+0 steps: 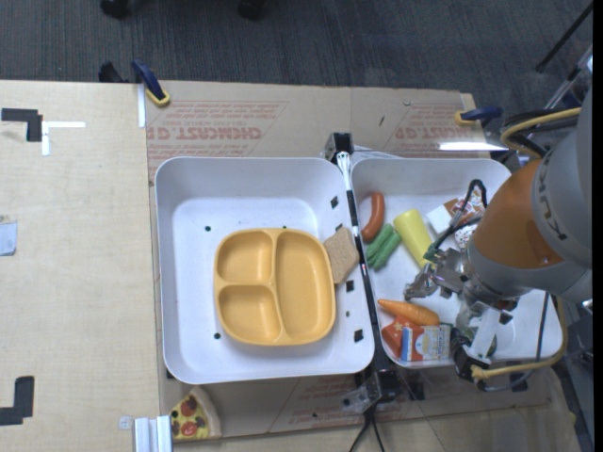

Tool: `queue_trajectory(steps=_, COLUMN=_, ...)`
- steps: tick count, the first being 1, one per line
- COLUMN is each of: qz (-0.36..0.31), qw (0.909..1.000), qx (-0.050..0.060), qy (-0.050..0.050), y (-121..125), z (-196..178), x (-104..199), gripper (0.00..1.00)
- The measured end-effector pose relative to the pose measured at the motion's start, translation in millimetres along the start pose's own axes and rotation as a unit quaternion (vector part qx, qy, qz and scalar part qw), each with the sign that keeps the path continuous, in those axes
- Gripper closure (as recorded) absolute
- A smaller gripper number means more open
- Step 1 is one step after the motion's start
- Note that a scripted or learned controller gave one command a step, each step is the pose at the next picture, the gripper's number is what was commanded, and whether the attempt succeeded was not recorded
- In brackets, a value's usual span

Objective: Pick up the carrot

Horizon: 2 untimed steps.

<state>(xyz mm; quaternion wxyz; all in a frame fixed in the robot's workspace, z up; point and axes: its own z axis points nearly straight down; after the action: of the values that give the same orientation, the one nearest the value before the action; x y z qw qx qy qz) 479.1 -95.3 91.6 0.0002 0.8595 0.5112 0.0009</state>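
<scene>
The carrot [408,311] is a small orange piece lying flat in the right bin [415,169], toward its front left. My gripper [435,282] hangs just above and slightly right of the carrot, at the end of the grey arm with its orange band [509,229]. Nothing is visibly held. The arm hides the right half of this bin.
A red-and-white carton [421,342] lies just in front of the carrot. A red sausage [374,215], a green vegetable [382,248] and a yellow piece [412,235] lie behind it. The left bin [188,281] holds a yellow divided plate [275,285] and a brown cracker [341,255].
</scene>
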Motion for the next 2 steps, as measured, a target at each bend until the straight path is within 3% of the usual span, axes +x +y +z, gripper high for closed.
queue_trajectory(steps=1, qz=0.222, qw=0.975, qx=-0.011, qy=0.005, y=11.4, z=-5.7, x=-4.2, gripper=0.0)
queue_trajectory(steps=2, qz=0.272, qw=0.9623, qx=0.0, qy=-0.002, y=-8.6, z=-192.5, x=17.6, gripper=0.0)
